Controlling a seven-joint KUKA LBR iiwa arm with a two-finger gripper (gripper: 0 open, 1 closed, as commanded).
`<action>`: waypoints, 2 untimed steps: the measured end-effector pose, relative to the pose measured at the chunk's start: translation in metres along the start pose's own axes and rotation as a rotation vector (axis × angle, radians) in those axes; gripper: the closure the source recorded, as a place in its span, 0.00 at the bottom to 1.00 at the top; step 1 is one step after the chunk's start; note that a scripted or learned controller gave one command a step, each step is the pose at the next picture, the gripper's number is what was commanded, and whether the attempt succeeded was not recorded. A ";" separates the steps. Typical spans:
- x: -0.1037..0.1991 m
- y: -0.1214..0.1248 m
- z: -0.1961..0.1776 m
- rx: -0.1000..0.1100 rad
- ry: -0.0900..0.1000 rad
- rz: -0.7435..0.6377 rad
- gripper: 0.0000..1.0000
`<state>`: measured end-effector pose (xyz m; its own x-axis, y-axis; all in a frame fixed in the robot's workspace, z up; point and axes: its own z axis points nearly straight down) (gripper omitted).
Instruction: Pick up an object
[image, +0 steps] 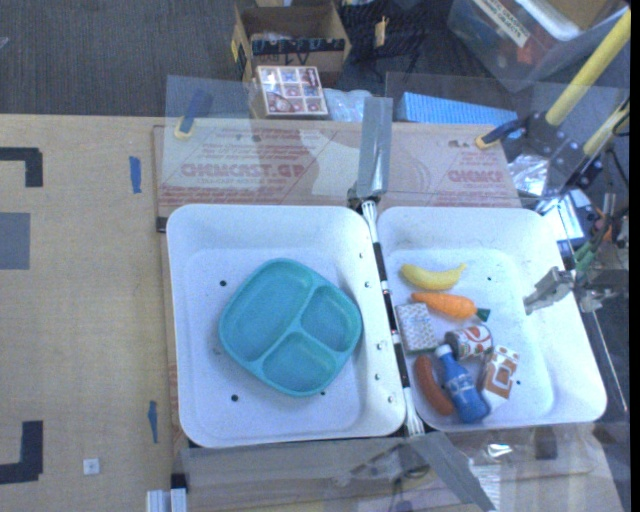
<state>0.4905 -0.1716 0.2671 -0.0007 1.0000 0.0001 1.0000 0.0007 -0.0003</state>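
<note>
Two shallow white plastic bins sit side by side. The left bin (200, 250) holds a teal three-compartment plastic plate (290, 326). The right bin (520, 250) holds a blue bottle (461, 386), an orange toy carrot (444, 304) and a yellow toy banana (432, 275). The grey metal gripper (548, 290) hovers at its right edge, fingers apart, holding nothing

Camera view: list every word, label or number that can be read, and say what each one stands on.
No text reads whole in this view.
Red print on the clear sheet behind the bins, left part: mirrored and blurred.
Red print on the same sheet, right part: blurred, unreadable.
Small carton in the right bin: orange markings, too small.
Blue bottle: label too small.
Patterned box beyond the bench: pictures, no legible words.
</note>
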 end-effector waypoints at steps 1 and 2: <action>0.032 0.000 0.105 0.000 0.000 -0.064 0.00; 0.010 -0.009 0.179 -0.009 -0.001 -0.136 0.00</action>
<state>0.4818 -0.1614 0.0880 -0.1366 0.9906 -0.0012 0.9906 0.1366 0.0085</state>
